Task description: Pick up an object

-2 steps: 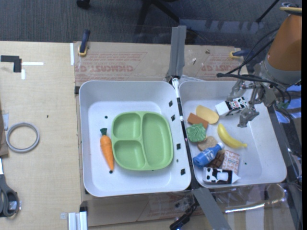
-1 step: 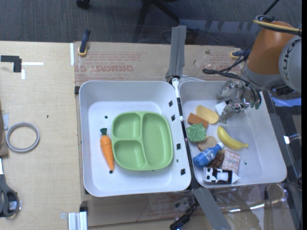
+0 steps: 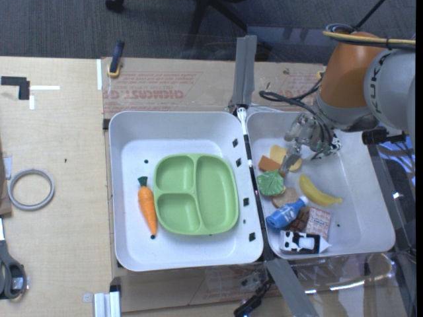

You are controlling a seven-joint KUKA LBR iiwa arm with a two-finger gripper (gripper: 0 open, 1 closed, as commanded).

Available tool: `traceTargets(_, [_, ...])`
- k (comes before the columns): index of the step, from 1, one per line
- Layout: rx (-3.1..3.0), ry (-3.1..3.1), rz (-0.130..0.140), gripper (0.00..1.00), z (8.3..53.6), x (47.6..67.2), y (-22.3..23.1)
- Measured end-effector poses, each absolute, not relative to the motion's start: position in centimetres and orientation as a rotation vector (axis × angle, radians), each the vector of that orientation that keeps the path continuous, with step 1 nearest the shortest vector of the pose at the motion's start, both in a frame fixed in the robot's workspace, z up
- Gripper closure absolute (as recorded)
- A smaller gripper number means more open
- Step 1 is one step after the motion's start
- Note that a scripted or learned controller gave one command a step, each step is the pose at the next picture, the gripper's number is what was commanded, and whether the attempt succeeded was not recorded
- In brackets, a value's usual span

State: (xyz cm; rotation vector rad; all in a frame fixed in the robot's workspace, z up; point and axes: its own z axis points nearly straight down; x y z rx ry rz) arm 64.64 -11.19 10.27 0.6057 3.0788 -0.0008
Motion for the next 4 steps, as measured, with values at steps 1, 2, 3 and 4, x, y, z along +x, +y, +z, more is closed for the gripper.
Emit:
traceTargets(1, [1.057, 2.955, 0.0, 0.0, 9.4, 63.5, -12.5])
traceTargets(2, [1.051, 2.95, -0.001, 1.0, 10.5, 63.6, -12.4])
traceTargets(3, [1.052, 2.95, -0.001, 0.0, 10.5, 63.6, -12.4])
traceTargets(4, [1.457, 2.78, -0.001, 0.0, 9.3, 64.8, -10.8])
